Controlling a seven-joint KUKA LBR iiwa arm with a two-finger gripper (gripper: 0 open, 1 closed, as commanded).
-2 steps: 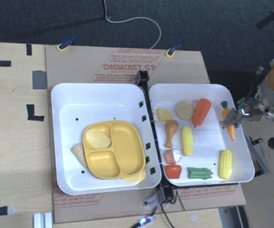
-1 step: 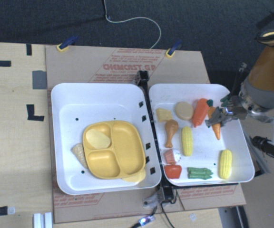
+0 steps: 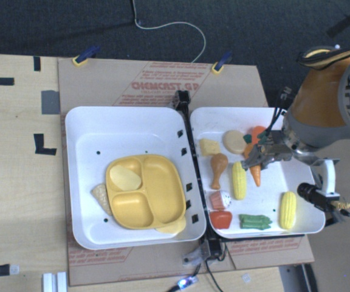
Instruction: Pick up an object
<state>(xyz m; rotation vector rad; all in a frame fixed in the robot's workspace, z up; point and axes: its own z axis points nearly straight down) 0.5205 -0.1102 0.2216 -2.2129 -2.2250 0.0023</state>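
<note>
Gripper [image 3: 257, 158] low over the right bin [image 3: 296, 227], above the carrot [image 3: 257, 174].
My arm [image 3: 324, 102] reaches in from the right. Whether my jaws are spread or pressed together, I cannot tell. Carrot lies just beside an ear of corn [image 3: 239, 181]; a drumstick [image 3: 217, 166] sits left of that. Second corn [image 3: 288, 210] at near right, green beans [image 3: 255, 222] and a red piece [image 3: 220, 219] along the near wall. Left bin [image 3: 81, 126] carries a yellow divided plate [image 3: 146, 190].

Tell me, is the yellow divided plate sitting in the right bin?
No, the yellow divided plate lies in the left bin.
</note>
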